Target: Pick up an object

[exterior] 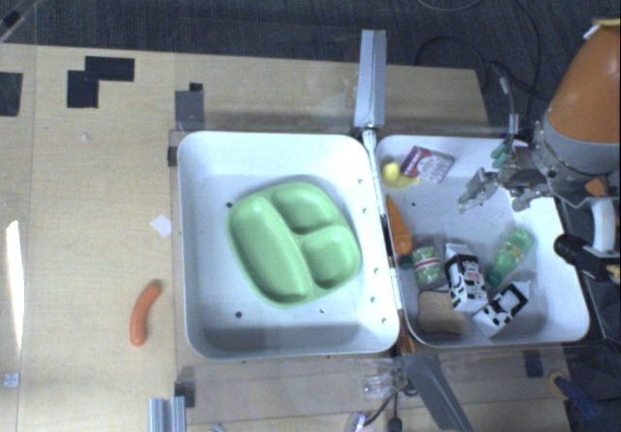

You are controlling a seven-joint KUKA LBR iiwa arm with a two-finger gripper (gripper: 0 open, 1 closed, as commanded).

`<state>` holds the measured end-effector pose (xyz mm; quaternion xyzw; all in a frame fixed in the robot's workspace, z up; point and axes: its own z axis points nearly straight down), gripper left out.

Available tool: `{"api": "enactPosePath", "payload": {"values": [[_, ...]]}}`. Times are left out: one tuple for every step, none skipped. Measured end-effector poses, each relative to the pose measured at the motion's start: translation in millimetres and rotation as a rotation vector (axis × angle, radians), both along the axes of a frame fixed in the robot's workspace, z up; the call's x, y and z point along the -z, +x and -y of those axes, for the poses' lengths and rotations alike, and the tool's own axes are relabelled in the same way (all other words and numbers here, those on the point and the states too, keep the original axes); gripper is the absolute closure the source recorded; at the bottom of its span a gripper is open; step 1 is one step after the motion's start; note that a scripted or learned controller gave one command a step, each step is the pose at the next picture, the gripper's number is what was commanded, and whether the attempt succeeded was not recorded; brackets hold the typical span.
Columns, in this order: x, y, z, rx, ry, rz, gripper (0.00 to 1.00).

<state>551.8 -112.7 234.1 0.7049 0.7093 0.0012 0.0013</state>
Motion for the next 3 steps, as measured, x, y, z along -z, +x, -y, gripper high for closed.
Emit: {"api": "enactPosePath", "payload": {"values": [[129, -20, 39, -0.016, -0.001, 0.0, 0.0], [143, -17, -25, -0.389, -0.006, 0.013, 0.0], [131, -14, -27, -0.39, -0.004, 0.019, 1.0]]}}
